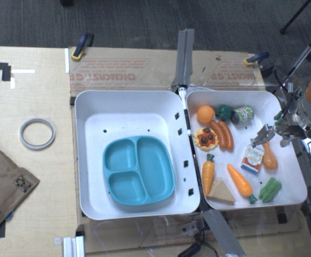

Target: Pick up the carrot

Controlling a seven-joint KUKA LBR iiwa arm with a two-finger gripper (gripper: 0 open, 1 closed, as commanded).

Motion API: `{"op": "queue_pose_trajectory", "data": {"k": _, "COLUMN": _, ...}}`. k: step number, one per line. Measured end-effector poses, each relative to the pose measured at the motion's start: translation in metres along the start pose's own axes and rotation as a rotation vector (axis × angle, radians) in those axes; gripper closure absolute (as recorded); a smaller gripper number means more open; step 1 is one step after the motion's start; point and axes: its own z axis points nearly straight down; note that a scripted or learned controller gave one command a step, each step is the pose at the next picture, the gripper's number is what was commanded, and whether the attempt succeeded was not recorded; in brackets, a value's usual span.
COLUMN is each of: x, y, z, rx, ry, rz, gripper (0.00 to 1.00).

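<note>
where the two white bins sit side by side on the worktop (32, 186), the left bin (86, 143) contains a blue divided plate (138, 170) and the right bin (289, 183) holds the toy foods. two carrots lie in the right bin's near half: one carrot (208, 174) rests upright in the picture beside the bin's left wall, just above a tan wedge (220, 191), and a second carrot (240, 181) lies on a slant near the centre, its green top pointing to the near right. behind them are an orange (205, 114), a small pizza (206, 138), two sausages (223, 134), a dark green vegetable (224, 112) and a can (243, 114). a small carton (253, 158), an orange-brown piece (269, 158) and a green pod (270, 189) lie toward the right wall. the hand (264, 135) hangs over the right side of this bin, just above the carton and apart from both carrots; whether its fingers are spread or pressed together cannot be told. a tape ring (37, 133) lies on the worktop at left.
</note>
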Motion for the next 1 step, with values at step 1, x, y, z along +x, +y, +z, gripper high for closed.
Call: {"op": "queue_pose_trajectory", "data": {"k": 1, "x": 0.0636, "y": -0.0415, "z": 0.1080, "rx": -0.002, "ry": 0.000, "rz": -0.058, "gripper": 0.00}}
